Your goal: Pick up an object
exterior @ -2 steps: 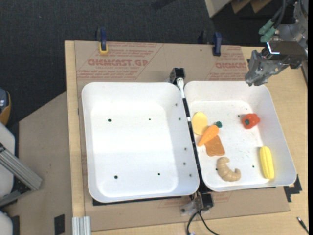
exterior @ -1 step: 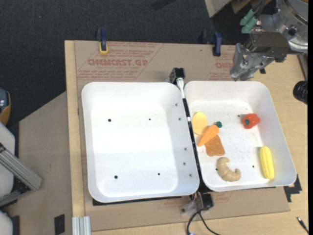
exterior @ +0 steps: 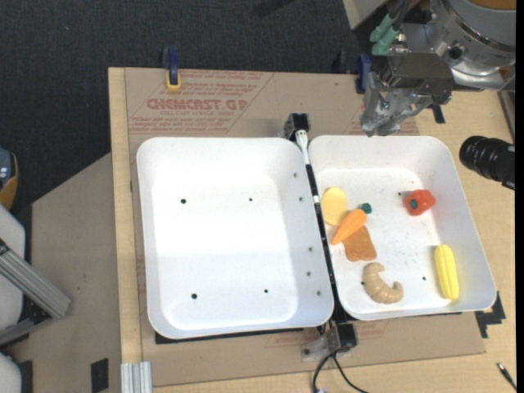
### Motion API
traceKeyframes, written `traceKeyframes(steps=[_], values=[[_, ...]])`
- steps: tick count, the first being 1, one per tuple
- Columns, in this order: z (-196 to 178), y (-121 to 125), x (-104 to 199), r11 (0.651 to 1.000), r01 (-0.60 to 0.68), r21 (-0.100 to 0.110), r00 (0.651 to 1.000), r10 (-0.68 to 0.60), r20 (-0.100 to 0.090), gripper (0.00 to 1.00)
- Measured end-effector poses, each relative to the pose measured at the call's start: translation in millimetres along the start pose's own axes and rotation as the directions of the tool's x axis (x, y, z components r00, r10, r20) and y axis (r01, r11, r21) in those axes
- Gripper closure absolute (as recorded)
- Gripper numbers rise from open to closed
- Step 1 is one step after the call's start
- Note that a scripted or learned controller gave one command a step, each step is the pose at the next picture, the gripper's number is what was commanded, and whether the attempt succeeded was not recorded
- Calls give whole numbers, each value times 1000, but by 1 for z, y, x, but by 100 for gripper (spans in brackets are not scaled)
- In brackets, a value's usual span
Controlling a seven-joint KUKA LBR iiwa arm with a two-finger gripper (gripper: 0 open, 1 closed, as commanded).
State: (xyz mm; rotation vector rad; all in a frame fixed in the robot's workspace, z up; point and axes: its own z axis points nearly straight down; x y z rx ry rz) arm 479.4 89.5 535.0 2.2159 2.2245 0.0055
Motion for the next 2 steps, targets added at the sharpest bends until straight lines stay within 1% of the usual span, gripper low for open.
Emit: traceKeyframes(steps=[2], values=[[0, 0, 60, 1000, 0, 0, 1000, 0, 0, 100]])
